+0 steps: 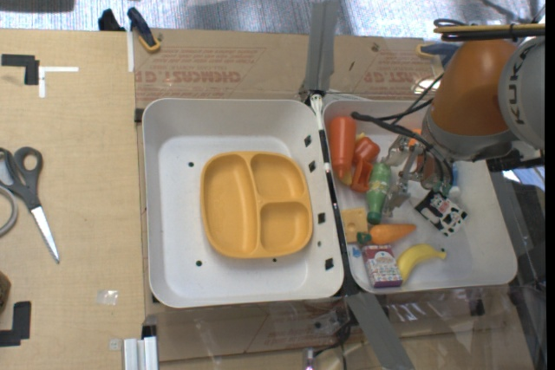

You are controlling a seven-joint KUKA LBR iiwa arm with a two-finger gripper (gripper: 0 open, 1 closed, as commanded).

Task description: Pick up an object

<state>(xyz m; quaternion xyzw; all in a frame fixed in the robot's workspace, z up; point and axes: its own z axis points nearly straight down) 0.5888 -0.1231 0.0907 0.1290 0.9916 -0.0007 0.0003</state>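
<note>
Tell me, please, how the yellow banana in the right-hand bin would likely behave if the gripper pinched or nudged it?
The banana looks like a smooth toy, so it is probably light and stiff. Its curved, rounded body may swivel or slip from a pinch. Lying beside the small box near the bin wall, a nudge would likely wedge it there.
</note>
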